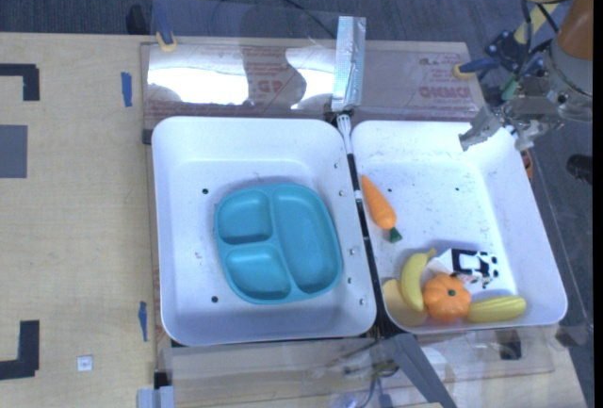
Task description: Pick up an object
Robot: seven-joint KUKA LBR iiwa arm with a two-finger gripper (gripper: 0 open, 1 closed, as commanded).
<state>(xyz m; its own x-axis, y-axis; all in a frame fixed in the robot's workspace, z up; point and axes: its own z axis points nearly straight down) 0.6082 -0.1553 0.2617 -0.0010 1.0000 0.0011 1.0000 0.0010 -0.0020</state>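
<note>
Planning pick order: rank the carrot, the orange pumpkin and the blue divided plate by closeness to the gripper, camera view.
Gripper sits over the right bin's far right corner.
1. Carrot: right bin, by the divider.
2. Orange pumpkin: right bin's near edge, among the bananas.
3. Blue divided plate: left bin, middle.

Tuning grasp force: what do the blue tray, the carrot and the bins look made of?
Blue divided tray: likely moulded plastic, matte, uniform colour, rounded compartment edges. Carrot: a toy, probably plastic or rubber, smooth and evenly orange; which one is unclear. Bins: probably thin formed white plastic, slightly glossy, with rounded corners.
</note>
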